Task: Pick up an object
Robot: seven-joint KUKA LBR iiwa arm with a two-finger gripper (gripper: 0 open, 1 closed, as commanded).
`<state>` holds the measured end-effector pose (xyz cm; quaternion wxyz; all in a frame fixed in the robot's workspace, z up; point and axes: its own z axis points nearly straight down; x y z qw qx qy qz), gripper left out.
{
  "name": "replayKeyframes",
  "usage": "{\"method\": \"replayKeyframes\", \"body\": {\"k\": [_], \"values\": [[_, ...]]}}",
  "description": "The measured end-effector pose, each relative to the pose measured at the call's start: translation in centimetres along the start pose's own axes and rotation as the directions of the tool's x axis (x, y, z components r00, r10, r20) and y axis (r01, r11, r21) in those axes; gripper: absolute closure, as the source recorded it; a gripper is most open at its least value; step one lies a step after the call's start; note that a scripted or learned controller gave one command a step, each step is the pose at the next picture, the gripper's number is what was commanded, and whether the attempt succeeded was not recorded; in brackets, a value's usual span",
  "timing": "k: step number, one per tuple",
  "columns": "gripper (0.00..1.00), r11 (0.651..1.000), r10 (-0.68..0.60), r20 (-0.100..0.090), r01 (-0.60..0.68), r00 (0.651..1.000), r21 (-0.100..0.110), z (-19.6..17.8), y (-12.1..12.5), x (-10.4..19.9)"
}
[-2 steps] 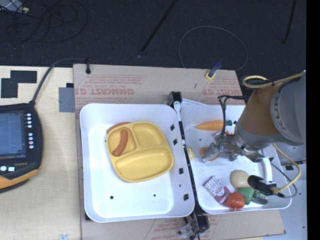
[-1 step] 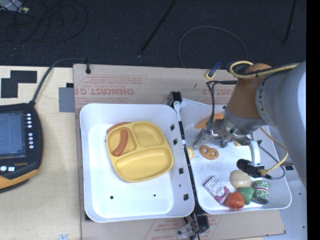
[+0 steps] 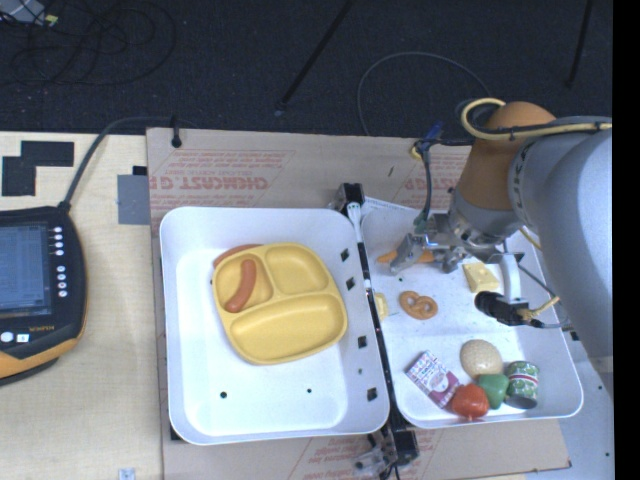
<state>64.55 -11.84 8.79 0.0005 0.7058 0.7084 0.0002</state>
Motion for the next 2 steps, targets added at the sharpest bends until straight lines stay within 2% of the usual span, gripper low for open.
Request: {"method": "replayKeyframes", "body": {"k": [2], "values": [[0.00,1.000,-0.003,0.000,0.003,1.000,0.004,0.06,-0.19,0.24]]}}
